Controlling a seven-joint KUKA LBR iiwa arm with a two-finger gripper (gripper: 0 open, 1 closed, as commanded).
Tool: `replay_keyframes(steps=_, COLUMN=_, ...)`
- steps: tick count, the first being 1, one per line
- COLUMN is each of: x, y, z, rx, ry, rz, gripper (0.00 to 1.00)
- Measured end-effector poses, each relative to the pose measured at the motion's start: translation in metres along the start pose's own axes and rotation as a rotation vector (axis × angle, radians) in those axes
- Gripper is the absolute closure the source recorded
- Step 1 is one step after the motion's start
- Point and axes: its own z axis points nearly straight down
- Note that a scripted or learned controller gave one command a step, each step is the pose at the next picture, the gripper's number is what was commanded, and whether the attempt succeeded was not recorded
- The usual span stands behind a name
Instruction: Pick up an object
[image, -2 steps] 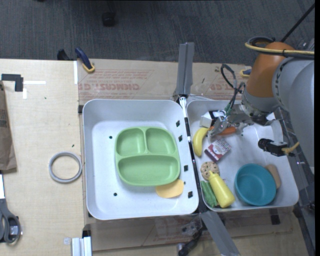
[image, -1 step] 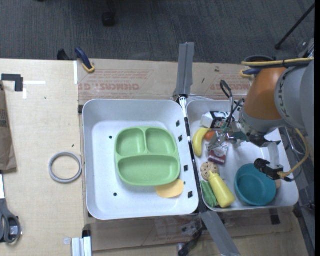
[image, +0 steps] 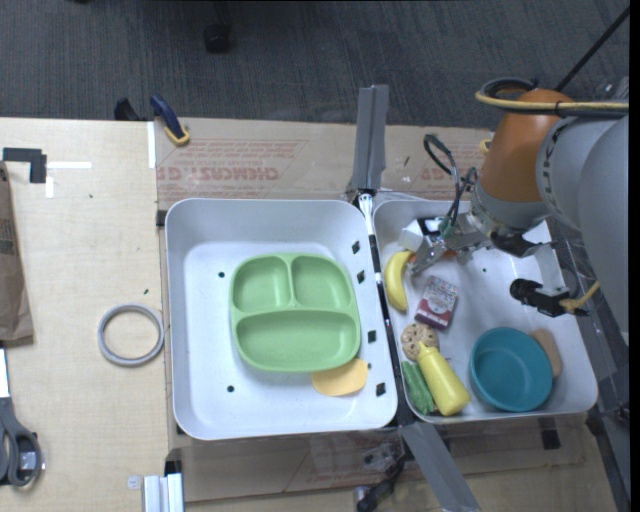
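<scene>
1. Wooden bench (image: 80, 260): two white bins are borne side by side; the right bin (image: 575, 400) holds the clutter.
2. Gripper (image: 432, 252): poised low beside the banana (image: 397, 280); its grasp state cannot be told.
3. Advice: the descent should be centred on the banana, clear of the red packet (image: 438, 302).

Bench (image: 80, 290) light wood, cardboard sheet (image: 250, 160) w/ reversed red print behind the bins. Tape ring (image: 131, 333) lies flat left of left bin, apart from it. Brown paper bag (image: 12, 260) at far left edge, partly cut off. Scissor handles (image: 18, 452) at bottom-left corner. Blue-yellow clamp (image: 170, 120) at cardboard's top-left. Black clip (image: 28, 160) on white tape strip, upper left. Dark carpet (image: 300, 45) beyond bench.
</scene>
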Motion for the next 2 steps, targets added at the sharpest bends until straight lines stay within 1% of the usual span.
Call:
replay_keyframes(steps=1, x=-0.052, y=0.005, z=-0.101, rx=-0.01, ry=-0.003, rz=0.182, gripper=0.0)
replay_keyframes(steps=2, x=0.0, y=0.017, z=-0.015, rx=-0.006, ry=-0.001, rz=-0.057, gripper=0.0)
